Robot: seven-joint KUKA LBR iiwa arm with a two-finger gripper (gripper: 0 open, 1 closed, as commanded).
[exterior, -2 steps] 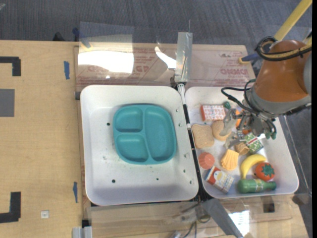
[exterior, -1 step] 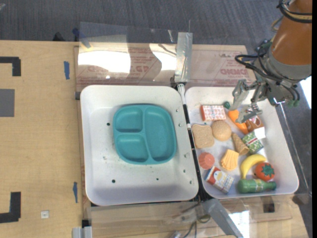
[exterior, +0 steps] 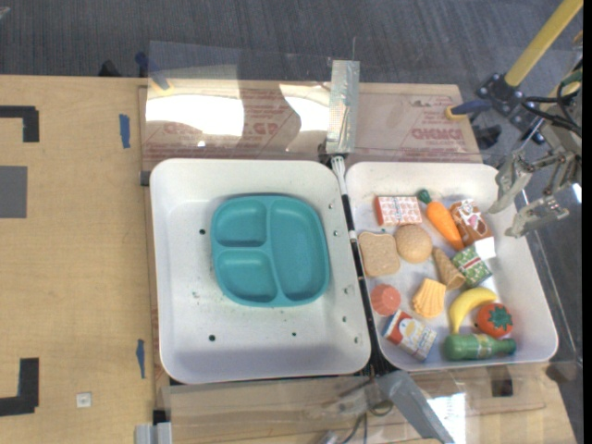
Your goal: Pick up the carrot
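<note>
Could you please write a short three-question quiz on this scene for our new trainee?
1. True or false: the carrot lies in the right bin.
2. What sits in the left bin? A) a teal divided plate B) a banana C) a bread slice
3. Fill in: the gripper is at the right bin's ____ edge, apart from the carrot.

Key: 1 true; 2 A, the teal divided plate; 3 right.

my gripper (exterior: pixel 525 195) hung by the right bin (exterior: pixel 541 289)'s right rim; carrot (exterior: pixel 442 222) lay inside, plate (exterior: pixel 271 249) in left bin (exterior: pixel 176 276).
</note>
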